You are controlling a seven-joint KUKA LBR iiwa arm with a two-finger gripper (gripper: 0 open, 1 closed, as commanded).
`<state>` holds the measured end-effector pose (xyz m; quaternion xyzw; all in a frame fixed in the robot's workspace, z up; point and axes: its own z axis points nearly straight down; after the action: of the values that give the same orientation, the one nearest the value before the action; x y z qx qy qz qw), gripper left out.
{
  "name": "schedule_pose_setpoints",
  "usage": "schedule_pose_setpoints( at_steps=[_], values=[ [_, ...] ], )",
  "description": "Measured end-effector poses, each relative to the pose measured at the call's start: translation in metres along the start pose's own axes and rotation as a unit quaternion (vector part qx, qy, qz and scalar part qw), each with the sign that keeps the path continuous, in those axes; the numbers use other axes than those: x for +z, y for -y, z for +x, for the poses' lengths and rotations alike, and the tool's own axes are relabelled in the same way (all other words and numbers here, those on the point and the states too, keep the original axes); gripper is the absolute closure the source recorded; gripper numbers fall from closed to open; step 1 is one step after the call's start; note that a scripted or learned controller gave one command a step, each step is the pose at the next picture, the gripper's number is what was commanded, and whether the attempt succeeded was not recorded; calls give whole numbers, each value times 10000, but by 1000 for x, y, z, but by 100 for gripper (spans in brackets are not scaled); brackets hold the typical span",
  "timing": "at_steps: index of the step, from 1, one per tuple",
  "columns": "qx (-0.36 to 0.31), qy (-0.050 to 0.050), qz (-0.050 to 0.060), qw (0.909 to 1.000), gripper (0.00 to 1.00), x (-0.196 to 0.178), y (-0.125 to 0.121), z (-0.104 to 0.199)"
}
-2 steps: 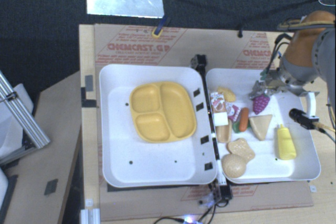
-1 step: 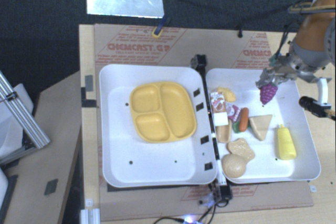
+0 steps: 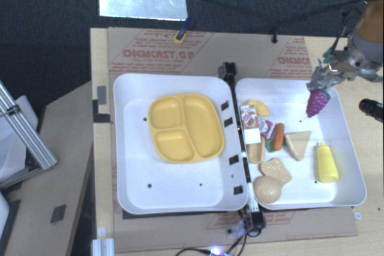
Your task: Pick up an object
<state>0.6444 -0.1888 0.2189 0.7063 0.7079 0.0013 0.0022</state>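
Item held: purple toy grape bunch (image 3: 317,102), pinched at its top between the fingers of my gripper (image 3: 324,79) and hanging over the far right part of the right bin (image 3: 348,147). My arm is cut off at the frame's right edge. Left bin (image 3: 129,147): one yellow divided plate (image 3: 185,128).

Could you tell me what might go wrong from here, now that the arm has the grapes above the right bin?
1. The purple grapes hang from the gripper by their top end alone, so the hold looks thin and a swing could shake them loose.
2. They hang near the right bin's far rim, so a drop might land outside.
3. If carried towards the yellow tray, a low path could snag the divider between the bins.
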Motion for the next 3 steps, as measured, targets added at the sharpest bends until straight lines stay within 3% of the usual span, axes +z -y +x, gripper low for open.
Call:
schedule_pose_setpoints(
  at_steps=[1,2,3],
  values=[
    [-10,-2,7,10000,100,-6,-1,0],
    [-32,-13,22,10000,100,2,5,54],
    [-34,-12,11,10000,100,-5,-6,107]
  ],
)
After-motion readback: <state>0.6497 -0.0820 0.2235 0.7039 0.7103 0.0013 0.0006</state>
